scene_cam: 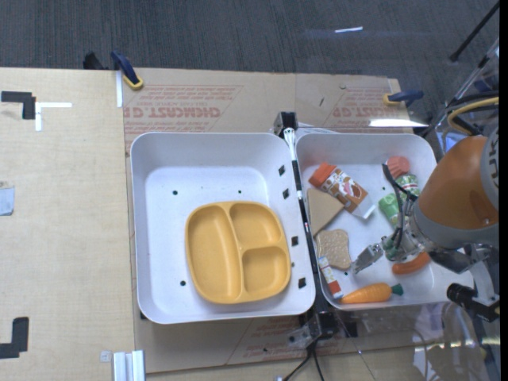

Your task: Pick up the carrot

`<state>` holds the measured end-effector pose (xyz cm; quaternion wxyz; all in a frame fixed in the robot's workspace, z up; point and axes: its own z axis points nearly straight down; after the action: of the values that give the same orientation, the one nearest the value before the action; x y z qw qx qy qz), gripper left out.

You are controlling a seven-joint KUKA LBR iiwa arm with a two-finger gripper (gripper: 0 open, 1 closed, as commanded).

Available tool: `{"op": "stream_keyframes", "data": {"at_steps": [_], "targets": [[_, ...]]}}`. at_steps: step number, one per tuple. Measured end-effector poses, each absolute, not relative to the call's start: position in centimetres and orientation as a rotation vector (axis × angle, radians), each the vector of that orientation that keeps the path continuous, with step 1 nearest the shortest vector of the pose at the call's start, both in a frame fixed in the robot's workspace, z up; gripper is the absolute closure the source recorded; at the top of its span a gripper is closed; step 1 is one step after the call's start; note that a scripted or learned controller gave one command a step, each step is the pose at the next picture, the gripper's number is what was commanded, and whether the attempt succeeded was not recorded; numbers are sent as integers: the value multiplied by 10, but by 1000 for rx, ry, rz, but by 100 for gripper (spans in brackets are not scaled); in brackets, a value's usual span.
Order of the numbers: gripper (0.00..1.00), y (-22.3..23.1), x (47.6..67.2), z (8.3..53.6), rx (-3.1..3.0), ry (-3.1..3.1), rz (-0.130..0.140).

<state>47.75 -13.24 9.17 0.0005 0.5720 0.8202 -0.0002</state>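
Note:
The carrot [369, 294], orange with a green tip, lies along the front wall of the right bin [361, 151]. My gripper [387, 249] hangs low over the right side of that bin, a little behind and to the right of the carrot, and apart from it. The grey arm with its orange band [464, 187] reaches in from the right and hides the bin's right wall. Nothing of the carrot is covered.
Around the gripper lie a red sausage [411, 265], a bread slice [335, 248], a green piece [389, 206], an orange and white packet [341, 186] and a red item [397, 166]. The left bin [159, 213] holds a yellow divided plate [238, 251].

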Motion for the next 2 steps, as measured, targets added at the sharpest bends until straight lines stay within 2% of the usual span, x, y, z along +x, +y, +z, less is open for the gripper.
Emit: {"op": "stream_keyframes", "data": {"at_steps": [1, 2], "targets": [[0, -126, 481, 347, 1585, 2703, -2], [0, -53, 479, 228, 1482, 2768, -1]]}}
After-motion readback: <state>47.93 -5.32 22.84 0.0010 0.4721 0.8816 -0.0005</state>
